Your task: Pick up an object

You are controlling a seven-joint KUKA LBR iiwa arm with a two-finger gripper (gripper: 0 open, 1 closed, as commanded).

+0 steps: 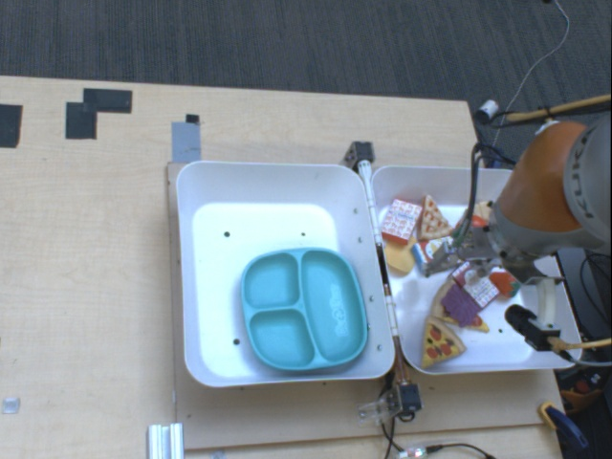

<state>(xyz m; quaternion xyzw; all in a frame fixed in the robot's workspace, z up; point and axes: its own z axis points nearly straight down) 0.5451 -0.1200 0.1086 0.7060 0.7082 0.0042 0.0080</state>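
Two shallow white bins side by side on a pale wood counter. In the left bin, a blue divided plate with three compartments, lying flat toward the near right corner. In the right bin, a scatter of toy food: a checkered block at the far left, a pizza slice just right of it, a yellow piece nearer, against the left wall. Another pizza slice at the near side, a purple piece just beyond it, a small red piece to the right. Grey arm with orange band reaching in from the right over the far right part of this bin. Tool low among the middle pieces, just left of the purple piece. Open or closed: cannot tell, with too much clutter around the tip. Nothing visibly gripped. Dark tape patches on the far left of the counter.
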